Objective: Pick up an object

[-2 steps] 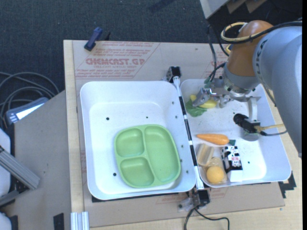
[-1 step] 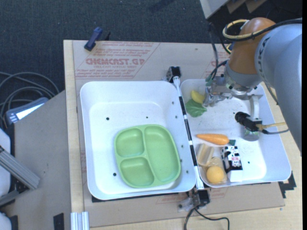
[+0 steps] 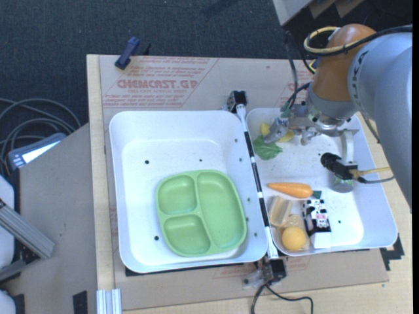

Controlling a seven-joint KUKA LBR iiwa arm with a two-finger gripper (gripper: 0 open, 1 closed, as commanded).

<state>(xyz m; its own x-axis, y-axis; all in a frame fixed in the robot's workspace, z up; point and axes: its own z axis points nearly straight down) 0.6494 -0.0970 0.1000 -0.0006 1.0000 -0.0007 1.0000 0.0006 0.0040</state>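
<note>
My gripper (image 3: pixel 291 136) hangs over the far left corner of the right bin (image 3: pixel 373 231), open, with nothing between its fingers. Just left of it lie a green leafy piece (image 3: pixel 267 150) and a small yellow piece (image 3: pixel 264 129) against the bin's wall. Nearer the front of that bin lie an orange carrot (image 3: pixel 290 190), a beige block (image 3: pixel 279 209), a yellow round fruit (image 3: pixel 294 239) and a black-and-white toy (image 3: pixel 317 216) on a white piece (image 3: pixel 322 239).
The left bin (image 3: pixel 131 142) holds a green divided plate (image 3: pixel 200 211). A blue object (image 3: pixel 127 52) lies on the cardboard behind the bins. Grey cables sit off the bench at the left.
</note>
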